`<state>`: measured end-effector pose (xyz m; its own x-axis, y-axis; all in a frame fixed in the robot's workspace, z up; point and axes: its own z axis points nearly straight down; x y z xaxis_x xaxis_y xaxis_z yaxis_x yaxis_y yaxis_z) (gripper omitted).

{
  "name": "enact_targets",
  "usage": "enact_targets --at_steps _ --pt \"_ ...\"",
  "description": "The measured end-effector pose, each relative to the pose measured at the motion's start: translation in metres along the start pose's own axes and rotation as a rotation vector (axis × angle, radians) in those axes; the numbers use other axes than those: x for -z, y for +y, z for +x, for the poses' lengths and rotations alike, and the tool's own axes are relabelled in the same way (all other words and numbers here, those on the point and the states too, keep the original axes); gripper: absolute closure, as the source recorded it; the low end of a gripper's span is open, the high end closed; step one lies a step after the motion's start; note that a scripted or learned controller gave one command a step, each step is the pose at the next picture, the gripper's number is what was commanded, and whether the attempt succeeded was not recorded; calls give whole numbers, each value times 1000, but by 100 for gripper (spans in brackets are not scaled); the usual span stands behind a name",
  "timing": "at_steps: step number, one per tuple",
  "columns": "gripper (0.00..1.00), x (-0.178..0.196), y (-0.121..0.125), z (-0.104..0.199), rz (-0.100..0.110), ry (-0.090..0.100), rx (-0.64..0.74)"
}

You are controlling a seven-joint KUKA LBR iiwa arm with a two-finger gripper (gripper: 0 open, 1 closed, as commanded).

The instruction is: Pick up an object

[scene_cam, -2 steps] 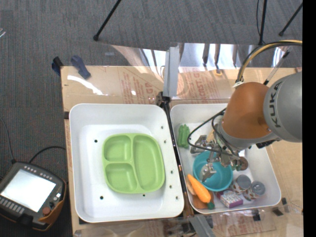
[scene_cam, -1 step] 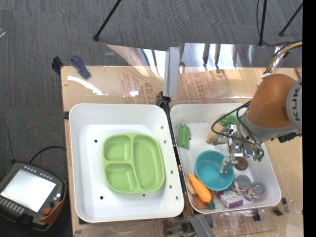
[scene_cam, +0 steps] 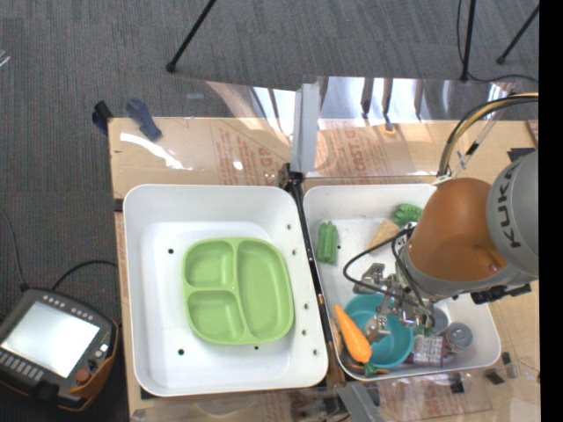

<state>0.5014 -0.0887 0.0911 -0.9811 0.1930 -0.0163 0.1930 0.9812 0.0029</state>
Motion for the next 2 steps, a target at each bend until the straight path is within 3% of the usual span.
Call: enact_targets --at_steps 1,2 --pt "0 -4 16 -40 2 16 -39" --pt "0 -2 -78 5 6 11 -78"
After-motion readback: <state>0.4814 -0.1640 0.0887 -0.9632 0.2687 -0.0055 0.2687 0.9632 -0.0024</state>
